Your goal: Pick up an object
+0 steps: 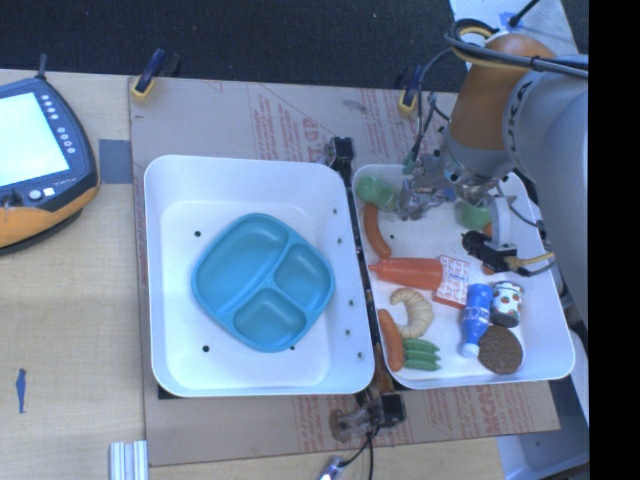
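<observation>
The right bin [563, 353] holds several toy foods: a green piece [377, 188] at the far left corner, a brown sausage [375, 231], an orange-red bottle [405, 271], a red-and-white packet [453, 280], a pale croissant [414, 310], a second sausage [390, 338], a green pea pod [422, 355], a blue tube [474, 321] and a brown cookie [500, 349]. My gripper [416, 202] hangs low over the far part of this bin, just right of the green piece and above the brown sausage. Another green piece [475, 214] lies partly under the wrist.
The left bin [152, 268] carries a blue divided plate [263, 281]. A teach pendant [35, 163] lies at the bench's left edge. Clamps [148, 74] stand at the board's far corners. The grey arm [545, 138] covers the right bin's far right corner.
</observation>
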You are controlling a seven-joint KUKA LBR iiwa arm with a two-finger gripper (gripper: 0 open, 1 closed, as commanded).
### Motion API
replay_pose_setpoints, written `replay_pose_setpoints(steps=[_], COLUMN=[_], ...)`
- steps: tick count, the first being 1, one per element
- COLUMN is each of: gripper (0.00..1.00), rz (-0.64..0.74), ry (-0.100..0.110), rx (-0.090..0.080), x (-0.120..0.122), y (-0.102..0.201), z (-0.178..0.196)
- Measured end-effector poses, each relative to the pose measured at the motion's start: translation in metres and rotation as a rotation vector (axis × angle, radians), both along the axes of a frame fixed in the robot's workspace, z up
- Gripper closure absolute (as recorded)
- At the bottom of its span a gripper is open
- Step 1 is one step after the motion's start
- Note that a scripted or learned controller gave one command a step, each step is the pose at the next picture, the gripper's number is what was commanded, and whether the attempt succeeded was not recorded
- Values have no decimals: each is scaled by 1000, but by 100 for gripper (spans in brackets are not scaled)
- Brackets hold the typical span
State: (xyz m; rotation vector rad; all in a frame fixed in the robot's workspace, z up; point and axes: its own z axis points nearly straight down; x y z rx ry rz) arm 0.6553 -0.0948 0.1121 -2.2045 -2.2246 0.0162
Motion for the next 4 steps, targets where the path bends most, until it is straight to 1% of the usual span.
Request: replay_pose_setpoints(steps=[1, 2, 3, 4], gripper=[0, 0, 100, 0], rz=[0, -6, -5, -5], ry=[0, -8, -5, -4], rx=[0, 0, 0, -1], x=[0, 0, 0, 0], y=[0, -21, -22, -22], z=[0, -21, -10, -10])
